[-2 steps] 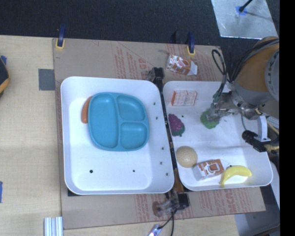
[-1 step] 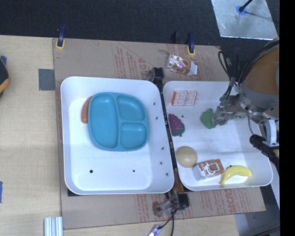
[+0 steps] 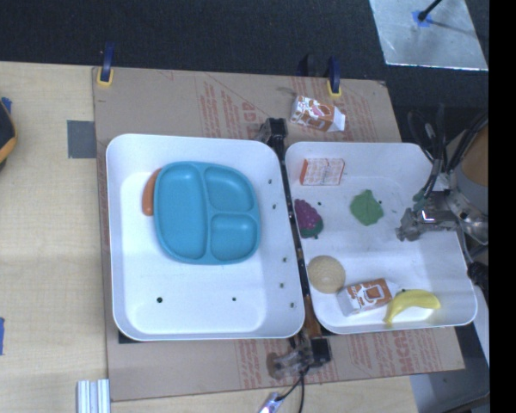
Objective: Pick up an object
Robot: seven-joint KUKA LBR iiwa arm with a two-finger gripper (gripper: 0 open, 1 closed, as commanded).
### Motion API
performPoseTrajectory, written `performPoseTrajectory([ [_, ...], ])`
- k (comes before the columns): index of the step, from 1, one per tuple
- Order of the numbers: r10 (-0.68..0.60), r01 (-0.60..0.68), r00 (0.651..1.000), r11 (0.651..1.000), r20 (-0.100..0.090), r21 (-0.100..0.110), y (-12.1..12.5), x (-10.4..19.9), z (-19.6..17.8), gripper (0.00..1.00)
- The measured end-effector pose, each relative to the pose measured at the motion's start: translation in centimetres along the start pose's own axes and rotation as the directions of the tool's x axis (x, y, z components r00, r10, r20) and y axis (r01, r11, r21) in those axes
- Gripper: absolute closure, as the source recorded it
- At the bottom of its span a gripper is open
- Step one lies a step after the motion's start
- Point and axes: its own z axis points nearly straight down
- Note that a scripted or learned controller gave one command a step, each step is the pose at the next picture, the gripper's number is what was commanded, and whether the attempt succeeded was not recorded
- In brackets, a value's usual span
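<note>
Camera view had the claw (image 3: 410,228) low over the right bin (image 3: 387,157), near its right wall, and whether it was wide or narrow, I couldn't tell. The nearest object, a green piece (image 3: 366,207), sat just left of it, apart from the claw. The risk, I judged: closing beside the wall, the claw could miss that low piece altogether.
</note>
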Motion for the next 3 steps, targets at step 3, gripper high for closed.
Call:
performPoseTrajectory([
  [3,0.001,-0.001,1.0,1.0,0.0,-0.002,-1.6,-0.3,-5.5,1.0],
])
